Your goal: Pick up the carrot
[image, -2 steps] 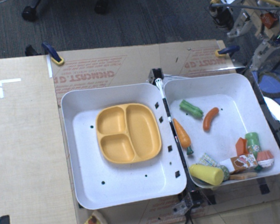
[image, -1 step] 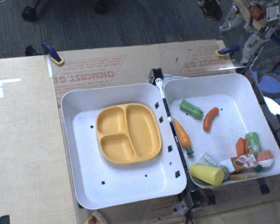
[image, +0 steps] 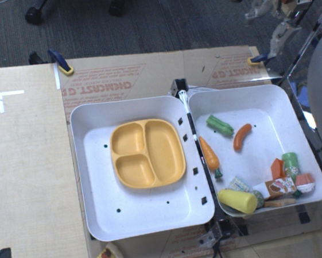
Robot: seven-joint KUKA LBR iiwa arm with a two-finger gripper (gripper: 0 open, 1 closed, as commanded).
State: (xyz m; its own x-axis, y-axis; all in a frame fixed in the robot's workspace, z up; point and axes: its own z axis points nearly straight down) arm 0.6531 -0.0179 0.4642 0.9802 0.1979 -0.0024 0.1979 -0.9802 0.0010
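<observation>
Two white bins [image: 102, 219] on cardboard-covered bench [image: 121, 81]; carrot [image: 209, 154] in right bin; claw state unknowable.

Counting two white bins [image: 87, 163] [image: 279, 97], one yellow divided plate [image: 148, 153], one carrot [image: 209, 154], one green pickle [image: 219, 125], one sausage [image: 242, 136], one yellow cylinder [image: 238, 200], one green bottle [image: 290, 164], several small packets, number unclear.

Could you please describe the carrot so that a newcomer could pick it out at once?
Look in the right-hand white bin, along its left wall. The carrot lies there, orange and tapered with a green tip, paler than the red-orange sausage farther right.
</observation>
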